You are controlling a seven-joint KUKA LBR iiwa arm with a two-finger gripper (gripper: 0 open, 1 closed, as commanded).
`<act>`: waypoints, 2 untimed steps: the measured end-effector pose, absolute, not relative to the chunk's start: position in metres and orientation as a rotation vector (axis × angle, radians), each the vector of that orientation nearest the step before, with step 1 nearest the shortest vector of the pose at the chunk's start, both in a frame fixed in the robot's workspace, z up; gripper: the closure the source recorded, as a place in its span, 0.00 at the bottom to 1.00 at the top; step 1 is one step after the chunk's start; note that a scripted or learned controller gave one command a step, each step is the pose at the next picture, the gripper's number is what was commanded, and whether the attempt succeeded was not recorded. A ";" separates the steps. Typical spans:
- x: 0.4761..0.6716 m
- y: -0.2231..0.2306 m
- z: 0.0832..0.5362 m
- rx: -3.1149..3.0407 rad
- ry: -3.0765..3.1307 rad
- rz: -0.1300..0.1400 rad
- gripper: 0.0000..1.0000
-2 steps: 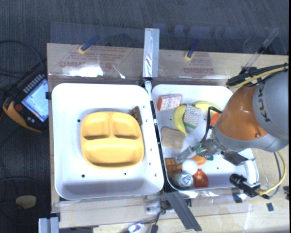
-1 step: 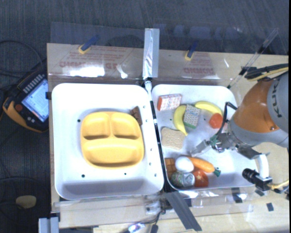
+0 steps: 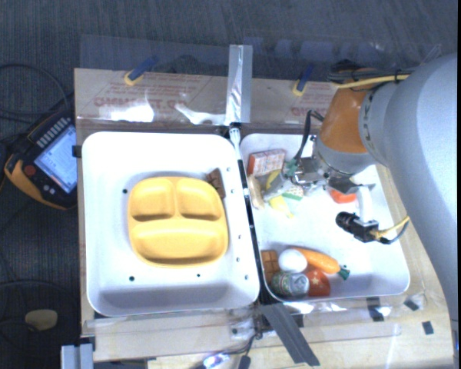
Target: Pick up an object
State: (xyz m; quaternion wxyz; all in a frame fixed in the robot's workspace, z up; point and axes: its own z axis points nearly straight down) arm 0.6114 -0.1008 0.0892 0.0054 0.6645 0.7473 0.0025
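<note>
Looking down: two white bins, one yellow divided tray, one arm. Gripper low in right bin at far left part, above yellow-green items; fingers buried in clutter, grip state cannot tell. Left bin holds tray, small brown piece at tray's far right corner. Right bin holds printed box, white egg, carrot, can, red piece.

- You're looking at a robotics lab: a taped cardboard-topped bench on dark carpet.
- Your teach pendant and cables lie beside it.
</note>
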 end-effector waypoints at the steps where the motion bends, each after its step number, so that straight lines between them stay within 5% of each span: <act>1: 0.611 -0.102 0.099 2.079 2.339 0.001 1.00; 2: 0.668 -0.029 0.184 2.124 2.312 -0.006 1.00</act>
